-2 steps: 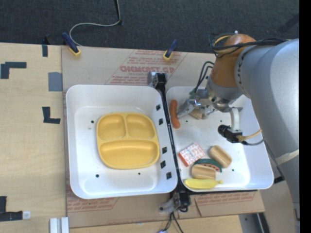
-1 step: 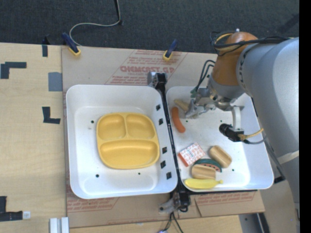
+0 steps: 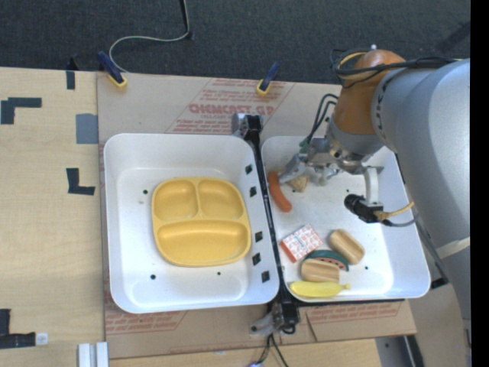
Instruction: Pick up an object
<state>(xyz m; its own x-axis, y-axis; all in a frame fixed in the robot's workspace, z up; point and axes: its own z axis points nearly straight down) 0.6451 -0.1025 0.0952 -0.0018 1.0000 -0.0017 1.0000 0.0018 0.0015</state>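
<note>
I judge the approach step in hand; my pincer (image 3: 299,176) hangs low in the right bin (image 3: 397,277), just beside the orange sausage (image 3: 280,191); grip state I cannot tell; next, centre over it and close.

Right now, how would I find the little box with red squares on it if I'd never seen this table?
Look at the right white bin, the one the arm reaches into. Near its front, beside the divider between the bins, lies a small box tilted like a diamond. It is the only flat, red-and-white checked thing there; the hot dog, bun and banana nearby are rounded and plain.
</note>
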